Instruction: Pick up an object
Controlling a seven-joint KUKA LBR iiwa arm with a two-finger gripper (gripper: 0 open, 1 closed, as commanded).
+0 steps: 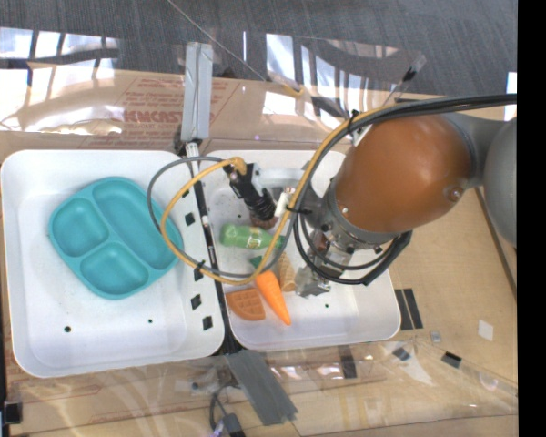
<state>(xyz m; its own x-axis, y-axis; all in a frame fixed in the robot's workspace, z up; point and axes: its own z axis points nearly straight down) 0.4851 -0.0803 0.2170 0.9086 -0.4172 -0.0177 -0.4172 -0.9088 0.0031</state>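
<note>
I hung low over the right bin [373, 321], my orange wrist band [396, 176] and its loops of cable covering much of the bin's middle, with my pincer [311, 285] reaching down toward the near half of the floor. Whether it stood wide or closed I could not tell from above, and nothing could be seen caught in it.

The nearest thing to it was the carrot [273, 297], lying just to the pincer's left as the camera looked down. Its long axis ran on a slant, the blunt top pointing up toward the green bottle [246, 237] and the tip pointing toward the bin's near edge. Just beside the carrot, on its far side from me, lay a ridged orange slice [247, 305], close enough that the two looked to be touching. The green bottle lay crosswise farther back, partly under my cables.

The left bin [36, 335] held a blue sectioned plate [109, 235], well apart from my reach.

By my judgement the carrot was the likeliest pick: a small sideways shift to the left would bring me over it, and closing across its narrow width, square to that slant, looked the surest way to take it without snagging the slice
</note>
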